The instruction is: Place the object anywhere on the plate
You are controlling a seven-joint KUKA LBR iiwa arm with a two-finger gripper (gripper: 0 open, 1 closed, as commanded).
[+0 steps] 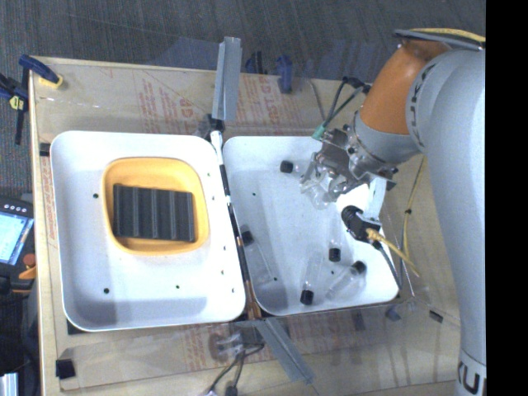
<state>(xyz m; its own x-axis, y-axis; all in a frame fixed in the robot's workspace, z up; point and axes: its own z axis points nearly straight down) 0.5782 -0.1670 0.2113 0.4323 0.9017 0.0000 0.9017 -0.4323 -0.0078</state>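
Note:
A yellow plate (155,173) with a dark ribbed centre lies in the left bin (74,221). Several small clear pieces with black caps lie in the right bin (272,213): one (286,167) near the back, two (334,254) (358,266) towards the right front, one (306,296) at the front edge. My gripper (323,181) hangs over the back right part of the right bin, just right of the rear black cap. Nothing shows clearly in its grasp.
A black cable end (353,219) with a yellow lead dangles below the wrist over the right bin. The divider (231,221) between the bins carries a small dark clip. A blue clamp (40,68) sits at the bench's back left corner.

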